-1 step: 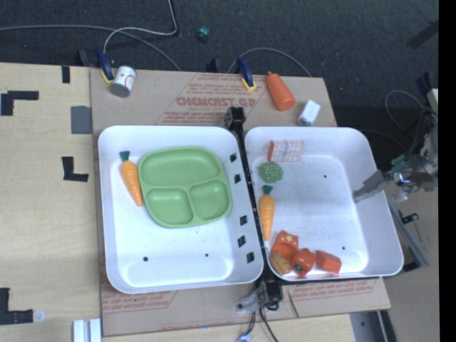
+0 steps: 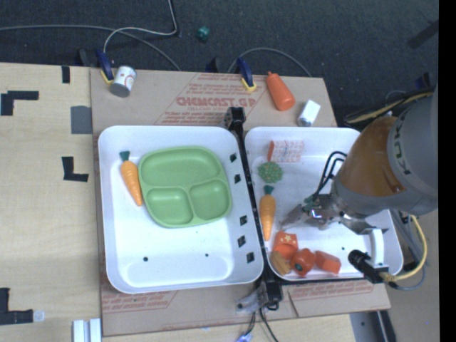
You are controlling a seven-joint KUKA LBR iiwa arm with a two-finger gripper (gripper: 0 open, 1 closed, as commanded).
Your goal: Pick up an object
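1. Arm [image 2: 388, 166] reaches in from the right over the right bin [image 2: 335, 137], its orange band above the wrist.
2. Gripper [image 2: 296, 218] sits low in the middle of the right bin, pointing left towards the carrot [image 2: 266, 216]; whether the jaws are open or shut cannot be told, and nothing can be made out between them.
3. That carrot lies lengthwise beside the bin's left wall, green top away from the camera's near edge, close to the gripper tip but apart from it.
4. A green broccoli piece [image 2: 270, 171] lies just above the carrot, and a red-striped packet [image 2: 286, 149] rests near the bin's far wall.
5. Red and orange toy foods [image 2: 305, 258] cluster along the near wall of the right bin, below the gripper.
6. The left bin [image 2: 114, 212] holds a green divided plate [image 2: 187, 186] with a second carrot [image 2: 131, 180] just beside its left edge.
7. Outside the bins, on the cardboard, lie an orange bottle-like toy [image 2: 280, 91], a small white block [image 2: 308, 112] and a small can [image 2: 123, 80].
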